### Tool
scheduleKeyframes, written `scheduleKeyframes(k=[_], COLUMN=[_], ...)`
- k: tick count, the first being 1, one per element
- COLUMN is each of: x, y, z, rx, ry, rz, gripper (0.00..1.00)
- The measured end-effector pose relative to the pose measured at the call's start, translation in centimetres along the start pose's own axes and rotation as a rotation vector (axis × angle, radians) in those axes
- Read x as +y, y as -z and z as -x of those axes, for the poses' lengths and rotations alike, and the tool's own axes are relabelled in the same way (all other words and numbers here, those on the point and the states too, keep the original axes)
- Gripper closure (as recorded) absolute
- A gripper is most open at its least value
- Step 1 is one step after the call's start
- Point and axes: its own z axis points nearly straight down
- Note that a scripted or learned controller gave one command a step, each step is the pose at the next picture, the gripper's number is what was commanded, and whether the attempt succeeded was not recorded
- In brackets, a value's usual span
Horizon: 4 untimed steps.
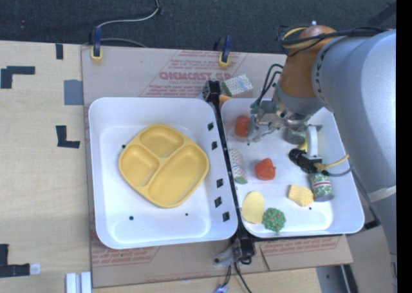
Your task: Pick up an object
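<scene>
- A fixed overhead view looks down at a slant on a desk [38,176] bearing two shallow white bins side by side.
- The left bin [106,221] carries a yellow divided plate [164,165] with three compartments, lying flat near the bin's middle.
- The right bin [347,217] carries several small toy foods: a red piece [241,126] near the upper left, a red tomato-like piece [265,169] in the middle, a pale yellow lemon-like piece [253,207], a green broccoli-like piece [274,219] just beside it, a yellow chunk [300,195], and a small can [321,187] toward the right.
- The grey arm with its orange band [302,73] reaches in from the right, and its hand [264,124] hangs low over the upper part of the right bin.
- The hand sits just beside the red piece, which lies to its left; nothing can be seen between the fingers, and I cannot tell whether the hand is open or closed.
- The step in hand looks like settling on a target, and the red piece is the nearest candidate.
- To do it well, the hand should centre directly above the chosen piece so one finger lands on each side, not beside it.
- The red piece lies close to the divider [219,150] between the bins, so a finger could catch that wall; descending straight and closing only once low should help.
- The tomato-like piece stands apart from its neighbours and may be an easier pick.
</scene>
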Motion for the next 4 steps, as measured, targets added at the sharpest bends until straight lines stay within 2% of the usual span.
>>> scheduleKeyframes(k=[1,2,3,4], x=[0.0,0.0,0.0,-1.1], y=[0.0,0.9,0.9,-1.9], z=[0.0,-0.1,-0.1,0.1], rx=[0.000,0.001,0.000,-0.001], ry=[0.000,0.001,0.001,-0.003], rz=[0.000,-0.001,-0.001,0.001], gripper=[0.00,1.00,0.00,0.00])
